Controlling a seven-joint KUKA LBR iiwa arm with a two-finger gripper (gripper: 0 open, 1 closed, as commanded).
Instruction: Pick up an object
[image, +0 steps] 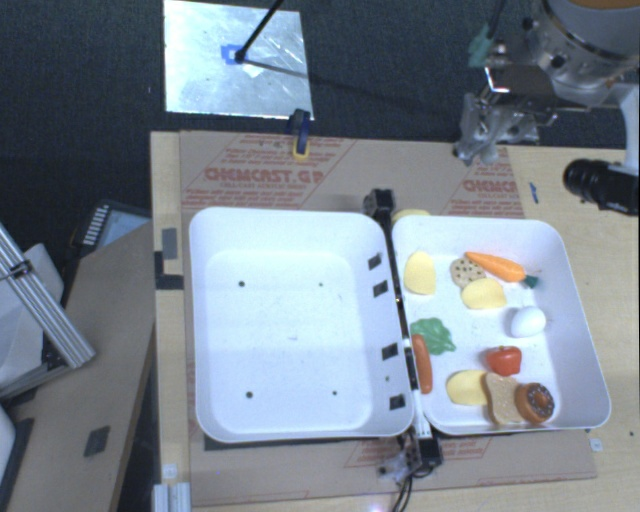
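The grey metal pincer (480, 135) is seen raised above the cardboard-covered surface (260, 175), behind the right shallow white bin (575, 300); whether it is apart or together cannot be told. Nothing is seen in it. In that bin are gathered an orange toy carrot (495, 266), a white egg (527, 321), a red toy tomato (504, 359) and a chocolate-glazed doughnut (538, 402). The left shallow white bin (290, 320) lies just beside it.

Foil sheet (238, 58) top left; clamp (299, 133), maybe, at the cardboard (270, 170) edge.
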